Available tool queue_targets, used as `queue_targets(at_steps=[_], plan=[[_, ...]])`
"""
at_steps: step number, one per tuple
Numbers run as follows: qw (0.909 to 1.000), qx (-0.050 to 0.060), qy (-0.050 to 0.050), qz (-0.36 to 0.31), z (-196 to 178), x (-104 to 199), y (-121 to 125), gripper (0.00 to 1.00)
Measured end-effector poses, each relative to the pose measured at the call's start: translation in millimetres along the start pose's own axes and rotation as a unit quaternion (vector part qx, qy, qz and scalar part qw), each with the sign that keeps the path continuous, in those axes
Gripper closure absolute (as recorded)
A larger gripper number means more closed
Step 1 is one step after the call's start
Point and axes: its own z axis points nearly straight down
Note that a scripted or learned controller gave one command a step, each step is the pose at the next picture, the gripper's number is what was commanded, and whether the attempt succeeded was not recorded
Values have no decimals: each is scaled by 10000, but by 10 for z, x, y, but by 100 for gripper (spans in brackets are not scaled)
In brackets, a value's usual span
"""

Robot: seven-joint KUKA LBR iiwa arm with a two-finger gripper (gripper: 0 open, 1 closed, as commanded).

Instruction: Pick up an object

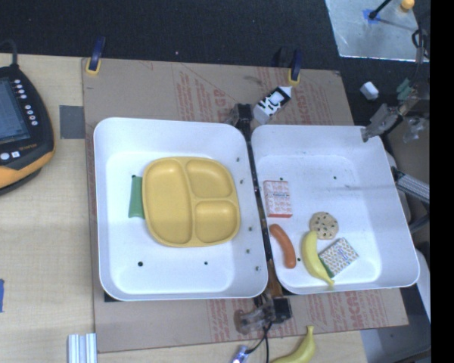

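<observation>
Two white bins on the counter; loose items in the right bin (378, 203).
Near to far: banana (315, 256) at 6 o'clock, packet (338, 256), sausage (283, 246), cookie (323, 223), red-white card (278, 199). Hand (393, 117) at 2 o'clock; grip state cannot be told.

1. A red-and-white packet (278, 198) lies flat in the right bin (363, 153), near its left wall.
2. An orange-red sausage (283, 246) lies just below the packet.
3. A round cookie (323, 224), a yellow banana (314, 258) and a patterned packet (338, 256) cluster right of the sausage.
</observation>
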Motion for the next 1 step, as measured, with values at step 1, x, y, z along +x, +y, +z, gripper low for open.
queue_targets(at_steps=[1], plan=[[10000,17,7,-3,1445,-81,-702,0]])
